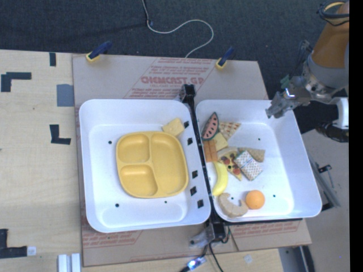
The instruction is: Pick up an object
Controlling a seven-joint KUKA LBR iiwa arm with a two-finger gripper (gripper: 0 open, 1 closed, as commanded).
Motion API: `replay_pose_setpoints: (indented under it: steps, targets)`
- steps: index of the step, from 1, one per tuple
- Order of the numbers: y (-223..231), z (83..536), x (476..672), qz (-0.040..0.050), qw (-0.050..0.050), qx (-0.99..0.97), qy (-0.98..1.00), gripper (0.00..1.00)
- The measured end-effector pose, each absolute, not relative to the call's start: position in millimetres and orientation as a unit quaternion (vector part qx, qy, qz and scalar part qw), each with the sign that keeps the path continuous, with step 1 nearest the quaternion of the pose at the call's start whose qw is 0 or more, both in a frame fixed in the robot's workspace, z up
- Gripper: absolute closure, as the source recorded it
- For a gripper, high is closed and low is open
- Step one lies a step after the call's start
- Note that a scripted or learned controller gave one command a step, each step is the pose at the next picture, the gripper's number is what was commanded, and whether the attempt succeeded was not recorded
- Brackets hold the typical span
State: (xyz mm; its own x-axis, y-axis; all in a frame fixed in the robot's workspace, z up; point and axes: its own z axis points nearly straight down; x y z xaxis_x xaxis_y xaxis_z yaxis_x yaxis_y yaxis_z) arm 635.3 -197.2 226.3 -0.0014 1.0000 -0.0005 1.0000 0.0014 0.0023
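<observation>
a robotics lab or test cell: two white bins sit on cardboard held to a plywood table by clamps, a loose cable trails over dark carpet, black tape marks dot the table, and a robot arm reaches in beside toy food.

Arm cut off by right edge past the orange band. Gripper small and dark, finger gap unreadable. Banana upper end tucked under the toy-food pile (pieces overlap, individual items hard to tell apart). Bottom cable runs off frame.
</observation>
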Motion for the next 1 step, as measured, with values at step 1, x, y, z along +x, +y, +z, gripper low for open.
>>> replay_pose_setpoints:
  steps: [1]
  targets:
    - [-141.5,234.2,613.4,0.0001,-0.001,0.705,0.709,1.00]
